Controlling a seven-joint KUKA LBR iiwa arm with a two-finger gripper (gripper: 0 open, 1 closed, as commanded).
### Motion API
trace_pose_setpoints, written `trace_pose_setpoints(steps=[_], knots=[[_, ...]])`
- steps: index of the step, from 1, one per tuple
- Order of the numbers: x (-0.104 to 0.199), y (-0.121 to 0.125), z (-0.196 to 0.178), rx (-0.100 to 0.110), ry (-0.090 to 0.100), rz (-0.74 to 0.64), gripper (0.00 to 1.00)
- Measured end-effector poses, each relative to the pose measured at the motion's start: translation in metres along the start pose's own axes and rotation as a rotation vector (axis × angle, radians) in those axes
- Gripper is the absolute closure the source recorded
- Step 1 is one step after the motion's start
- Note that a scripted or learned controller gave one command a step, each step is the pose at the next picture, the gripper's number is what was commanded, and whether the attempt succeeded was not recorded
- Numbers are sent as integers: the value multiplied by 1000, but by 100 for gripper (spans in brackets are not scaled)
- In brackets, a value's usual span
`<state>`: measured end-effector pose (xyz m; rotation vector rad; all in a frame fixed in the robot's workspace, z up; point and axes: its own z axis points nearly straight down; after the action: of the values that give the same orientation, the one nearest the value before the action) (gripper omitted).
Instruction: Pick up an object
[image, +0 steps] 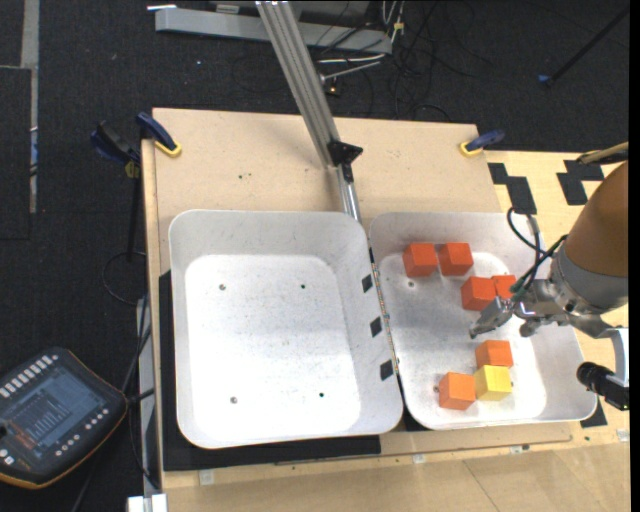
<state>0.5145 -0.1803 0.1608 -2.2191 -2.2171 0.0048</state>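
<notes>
Presently, the end effector (503, 318) sits low over the right bin (420, 400), entering from the right on the grey arm (600, 270) with its orange band. Its fingers are spread slightly apart, and nothing is seen between them; the nearest piece, an orange block (494, 353), lies just below the fingertips and apart from them. How close the tips are to the bin floor cannot be told.

The right bin carries six blocks. Two orange blocks lie side by side toward the far end: one (421, 260) at left, its neighbour (456, 258) touching or nearly touching it. Another orange block (479, 293) lies just beside the end effector on its upper left, with a further orange piece (504, 287) behind it, partly hidden by the wrist. Toward the near end, an orange block (457, 390) and a yellow block (494, 382) rest against each other.

The left bin (200, 300) stands alongside, rims adjoining, on the table (250, 160). A teach pendant (55, 415) lies off the table at lower left.
</notes>
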Motion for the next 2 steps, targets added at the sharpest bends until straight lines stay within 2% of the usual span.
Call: trace_pose_setpoints(steps=[1, 2], knots=[[-4, 5, 46, -1, 0, 0, 0], [-4, 6, 33, -6, -1, 0, 100]])
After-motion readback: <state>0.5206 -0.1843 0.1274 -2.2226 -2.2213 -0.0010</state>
